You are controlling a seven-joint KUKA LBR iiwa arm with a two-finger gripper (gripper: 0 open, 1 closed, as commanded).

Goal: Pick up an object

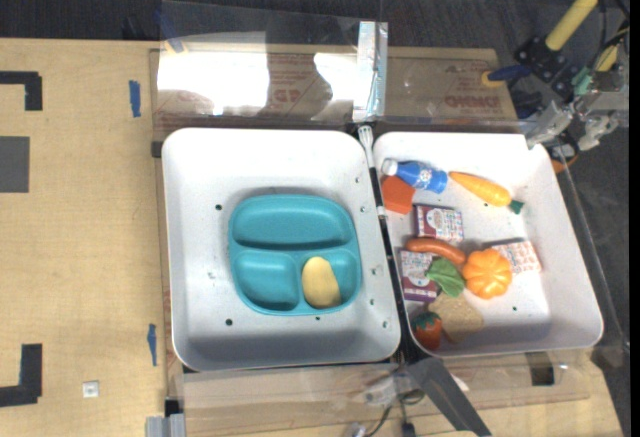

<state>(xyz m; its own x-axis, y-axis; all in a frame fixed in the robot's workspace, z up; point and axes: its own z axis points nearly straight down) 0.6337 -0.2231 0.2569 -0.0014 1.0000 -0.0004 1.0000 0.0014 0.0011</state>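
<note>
The right bin (570, 225) holds several toy foods. A blue-and-white bottle (416, 175) and a carrot (484, 189) lie along its far side, with an orange block (398, 195) beside them. A purple-white box (438, 223) sits mid-bin. Nearer the front lie a red sausage (436, 249), an orange pumpkin (487, 273), a green leaf (447, 277), a tan slice (460, 317) and a red fruit (428, 329). My gripper (562, 131) hangs over the bin's far right corner, above and apart from all of them.
The left bin (190, 225) carries a teal divided tray (285, 225) with a yellow potato (320, 282) in its front right compartment. A clear plastic sheet (270, 75) stands behind the bins. Yellow and blue cables (580, 15) trail at the upper right.
</note>
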